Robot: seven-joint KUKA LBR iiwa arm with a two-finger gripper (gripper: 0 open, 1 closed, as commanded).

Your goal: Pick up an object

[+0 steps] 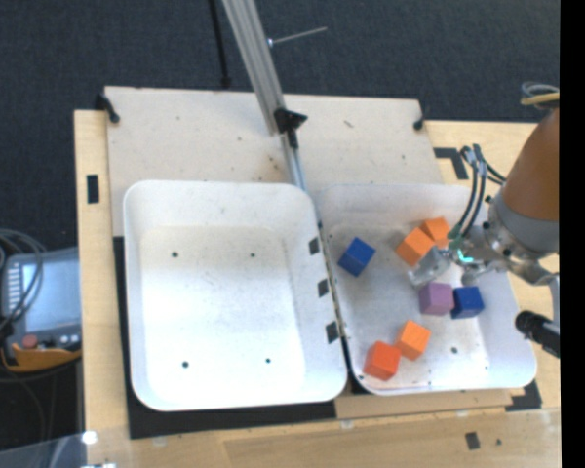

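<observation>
The right bin [370,217] holds several small blocks. A blue block [356,256] lies near its left wall. Two orange blocks [421,240] sit together at the upper middle, and a purple block [435,298] touches another blue block [467,301]. Two more orange blocks [412,338] [381,360] lie near the front. My gripper [448,264] reaches in from the right and hangs low between the upper orange pair and the purple block. Its fingers [427,269] are blurred, and no block shows clearly between them.
The left bin [141,222] stands beside the right one, sharing a middle wall [327,291]. A slanted metal pole [258,61] rises behind the bins. The arm's grey and orange wrist [531,193] overhangs the right bin's right edge.
</observation>
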